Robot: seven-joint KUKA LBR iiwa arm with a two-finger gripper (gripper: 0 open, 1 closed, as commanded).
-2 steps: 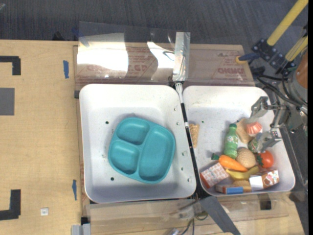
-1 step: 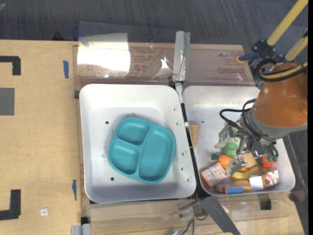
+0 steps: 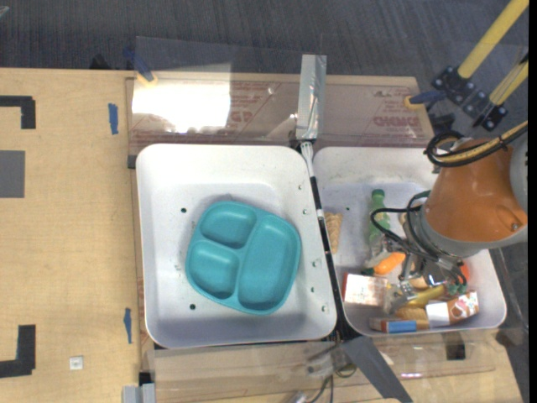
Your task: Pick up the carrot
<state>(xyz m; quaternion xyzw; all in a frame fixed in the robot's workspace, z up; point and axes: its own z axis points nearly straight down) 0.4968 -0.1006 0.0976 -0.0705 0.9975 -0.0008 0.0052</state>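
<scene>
Arm: grey, orange-banded wrist [image 3: 471, 204] hangs over the right bin [image 3: 495, 309], reaching in from 3 o'clock and pointing steeply down into the clutter.
Gripper: [image 3: 413, 269] low among the items at the bin's centre; dark parts and cables mask the tips, so how wide it stands, or whether it grips anything, cannot be told.
Carrot: [image 3: 388, 264] small orange piece lying just at 9 o'clock of the gripper, touching or nearly touching it, partly hidden.
Bin clutter: white carton [image 3: 362, 290] at 7 o'clock of the carrot; green bottle [image 3: 377, 211] at 12 o'clock.
Left bin: [image 3: 159, 225] holds a teal divided plate [image 3: 243, 257], well apart at 9 o'clock.
Far edge: clear plastic sheeting [image 3: 252, 107] at 12 o'clock.
</scene>
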